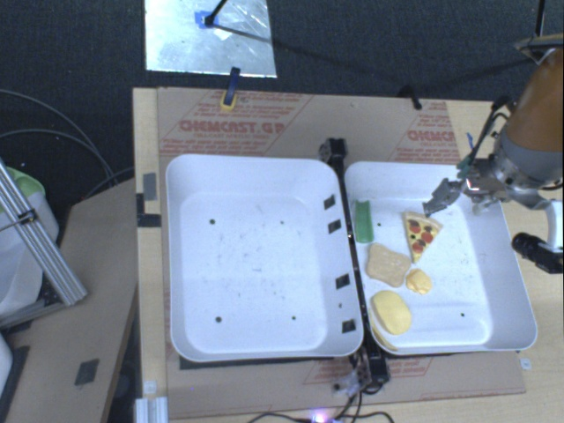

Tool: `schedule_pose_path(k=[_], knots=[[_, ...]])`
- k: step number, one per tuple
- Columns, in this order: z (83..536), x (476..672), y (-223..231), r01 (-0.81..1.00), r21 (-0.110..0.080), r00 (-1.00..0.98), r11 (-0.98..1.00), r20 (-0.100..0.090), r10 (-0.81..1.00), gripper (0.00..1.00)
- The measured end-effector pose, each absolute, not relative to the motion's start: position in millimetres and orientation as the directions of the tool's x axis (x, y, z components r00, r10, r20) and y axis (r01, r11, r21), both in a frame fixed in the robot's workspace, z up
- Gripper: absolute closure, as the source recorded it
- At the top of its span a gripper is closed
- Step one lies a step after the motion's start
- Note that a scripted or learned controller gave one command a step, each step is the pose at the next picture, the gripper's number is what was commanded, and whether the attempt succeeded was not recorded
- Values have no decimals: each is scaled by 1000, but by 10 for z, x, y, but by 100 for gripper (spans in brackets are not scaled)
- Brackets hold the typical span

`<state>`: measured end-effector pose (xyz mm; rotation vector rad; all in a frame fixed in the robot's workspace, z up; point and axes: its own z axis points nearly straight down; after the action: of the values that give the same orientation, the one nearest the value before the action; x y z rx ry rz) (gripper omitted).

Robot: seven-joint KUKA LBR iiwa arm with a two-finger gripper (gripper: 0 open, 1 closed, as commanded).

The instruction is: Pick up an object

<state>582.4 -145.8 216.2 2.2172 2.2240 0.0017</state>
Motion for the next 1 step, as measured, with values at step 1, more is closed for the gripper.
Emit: schedule_pose_path(k=[1], knots=[[781,5496,-1678,1000,-5,2,-2,1,1000,0]])
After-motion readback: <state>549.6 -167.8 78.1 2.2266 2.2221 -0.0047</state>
